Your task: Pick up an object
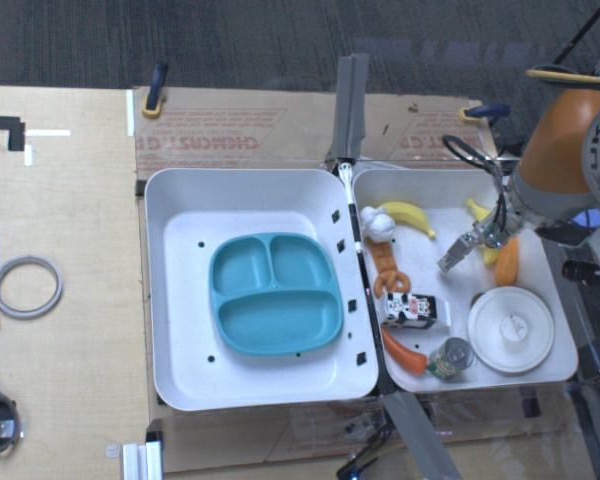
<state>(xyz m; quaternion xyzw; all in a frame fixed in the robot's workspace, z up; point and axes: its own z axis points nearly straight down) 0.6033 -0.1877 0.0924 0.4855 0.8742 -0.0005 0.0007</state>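
Several small things crowd the right bin (555, 368), and any could be our pick: a yellow banana (408, 215), a white ball (380, 226), a pretzel-like brown toy (388, 271), a black-and-white carton (411, 310), an orange carrot (404, 352), a small jar (450, 358), a white round lid (511, 328) and an orange piece (506, 261) by the far wall. We judge the orange piece nearest the gripper (458, 253), lying just to its right, its long axis running roughly toward and away from the camera. The banana lies to the gripper's left, well apart, its long axis slanting across the bin. The gripper hangs over bare bin floor between them, slanted down toward the left. We see nothing between its fingers; whether they stand wide or narrow we cannot tell at this angle. The left bin (170, 298) holds a teal divided plate (276, 294).
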